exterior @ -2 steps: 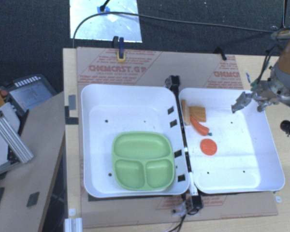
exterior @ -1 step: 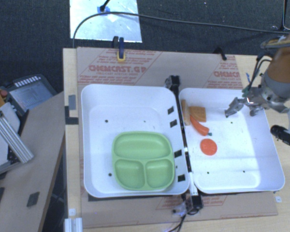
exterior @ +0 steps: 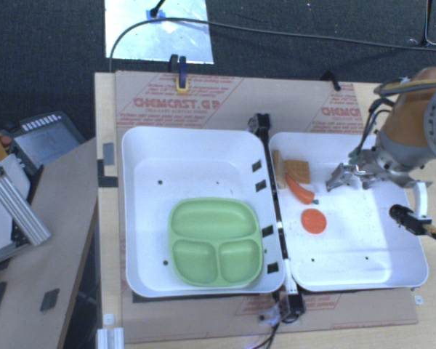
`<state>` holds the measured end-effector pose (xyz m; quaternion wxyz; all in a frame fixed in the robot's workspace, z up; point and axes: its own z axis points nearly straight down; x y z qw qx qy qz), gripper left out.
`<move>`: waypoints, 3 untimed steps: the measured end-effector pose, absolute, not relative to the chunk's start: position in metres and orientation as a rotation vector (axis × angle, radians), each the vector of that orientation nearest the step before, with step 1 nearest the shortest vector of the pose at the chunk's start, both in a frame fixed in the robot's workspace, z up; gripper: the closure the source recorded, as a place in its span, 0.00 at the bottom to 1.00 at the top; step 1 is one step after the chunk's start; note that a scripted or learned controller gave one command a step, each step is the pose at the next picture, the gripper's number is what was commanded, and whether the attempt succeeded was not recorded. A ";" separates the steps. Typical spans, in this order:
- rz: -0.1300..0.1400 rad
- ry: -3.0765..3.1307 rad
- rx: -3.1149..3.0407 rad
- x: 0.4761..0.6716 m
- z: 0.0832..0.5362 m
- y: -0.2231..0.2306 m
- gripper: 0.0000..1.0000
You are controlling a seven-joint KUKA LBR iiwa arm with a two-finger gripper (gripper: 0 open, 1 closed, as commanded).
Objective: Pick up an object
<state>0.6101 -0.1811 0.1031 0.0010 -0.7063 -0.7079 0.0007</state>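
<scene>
Claw (exterior: 346,174) sits over the right bin's (exterior: 392,271) far edge; you can't tell its state. Carrot piece (exterior: 300,190), tan block (exterior: 298,169), orange disc (exterior: 313,221) lie near the bin's left edge. Green tray (exterior: 215,241) occupies left bin (exterior: 142,195).

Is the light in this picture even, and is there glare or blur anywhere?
In the camera view the light is soft and even; the white bins look bright but keep their detail. The metal sheet at the top gives patchy glare. The green tray, carrot and orange disc are fairly sharp. The gripper is slightly soft, its fingers hard to read.
</scene>
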 end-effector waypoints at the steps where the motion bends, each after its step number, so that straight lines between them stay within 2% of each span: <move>1: 0.000 -2.225 -2.219 0.611 0.084 -0.181 0.00; 2: -0.004 -2.228 -2.221 0.612 0.096 -0.181 1.00; 3: -0.005 -2.230 -2.220 0.612 0.141 -0.176 1.00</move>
